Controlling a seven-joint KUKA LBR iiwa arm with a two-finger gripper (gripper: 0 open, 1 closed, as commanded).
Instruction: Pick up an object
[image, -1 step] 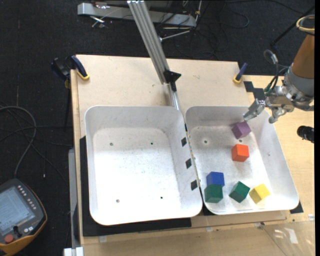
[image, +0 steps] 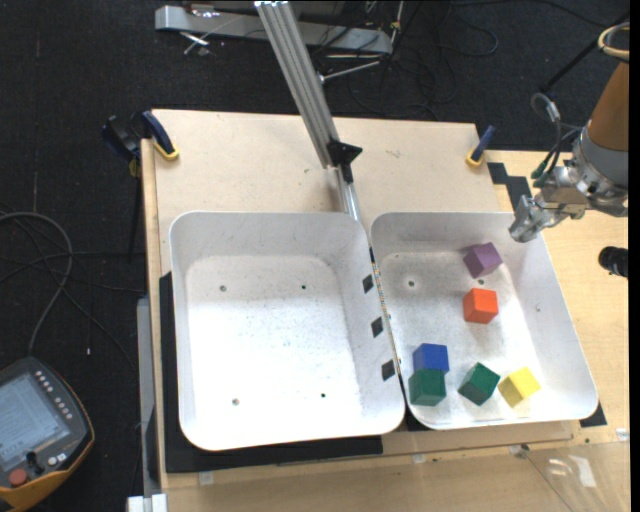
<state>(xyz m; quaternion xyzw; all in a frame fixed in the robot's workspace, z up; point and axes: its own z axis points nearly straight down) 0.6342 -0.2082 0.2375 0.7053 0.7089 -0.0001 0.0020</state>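
At the far left, on the dark floor, sits a handheld control pad (image: 35, 430) with a grey screen and an orange rim. The wooden bench (image: 250, 165) carries 2 white bins side by side. The left bin (image: 265, 325) shows only small dark specks on its floor. A slanted metal pole (image: 305, 85) runs down from the top of the view to the gap between the bins.

The right bin (image: 560, 330) holds 6 blocks — a purple block (image: 482, 258) near the back, an orange block (image: 481, 305) just in front of it, then a row along the front edge: a blue block (image: 431, 357) touching a dark green block (image: 427, 386), a second green block (image: 479, 383) a little to the right, and a yellow block (image: 519, 386) just beside that one.

The gripper (image: 522, 226) hangs over the back right rim of the right bin, up and to the right of the purple block and apart from it. Whether it is released or clenched cannot be told — nothing shows between its tips.
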